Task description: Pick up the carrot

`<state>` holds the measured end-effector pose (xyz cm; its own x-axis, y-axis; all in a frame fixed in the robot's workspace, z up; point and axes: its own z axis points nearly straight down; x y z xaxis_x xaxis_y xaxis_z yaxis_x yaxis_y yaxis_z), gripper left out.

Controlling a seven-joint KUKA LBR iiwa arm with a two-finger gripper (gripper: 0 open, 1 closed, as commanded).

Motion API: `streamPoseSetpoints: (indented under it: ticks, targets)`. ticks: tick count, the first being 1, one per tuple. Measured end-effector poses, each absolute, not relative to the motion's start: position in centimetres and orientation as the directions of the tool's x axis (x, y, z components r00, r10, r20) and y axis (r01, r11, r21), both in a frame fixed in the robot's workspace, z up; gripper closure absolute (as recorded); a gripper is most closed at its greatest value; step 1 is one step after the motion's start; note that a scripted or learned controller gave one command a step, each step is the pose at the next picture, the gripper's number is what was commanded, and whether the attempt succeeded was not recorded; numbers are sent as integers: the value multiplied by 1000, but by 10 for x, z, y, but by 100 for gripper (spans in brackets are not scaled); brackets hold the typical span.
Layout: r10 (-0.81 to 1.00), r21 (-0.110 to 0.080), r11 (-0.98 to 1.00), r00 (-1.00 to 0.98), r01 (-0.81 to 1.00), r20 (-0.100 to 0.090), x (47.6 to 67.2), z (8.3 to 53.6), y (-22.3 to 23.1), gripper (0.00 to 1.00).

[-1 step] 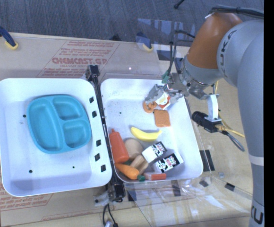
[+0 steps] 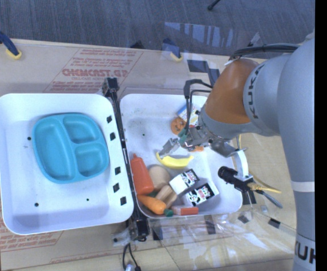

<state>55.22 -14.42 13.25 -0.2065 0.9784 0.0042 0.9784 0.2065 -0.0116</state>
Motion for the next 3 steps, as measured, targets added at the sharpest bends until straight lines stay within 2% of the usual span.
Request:
streamPoseSetpoints:
  ticks: [1, 2, 3]
  targets:
    - [982, -6, 191, -191, 982, -2, 587, 91, -196, 0]
    - [964, -5, 267, -267, 964, 2, 552, 91, -163, 0]
    - [994, 0, 108, -108, 994, -8, 522, 93, -100, 0]
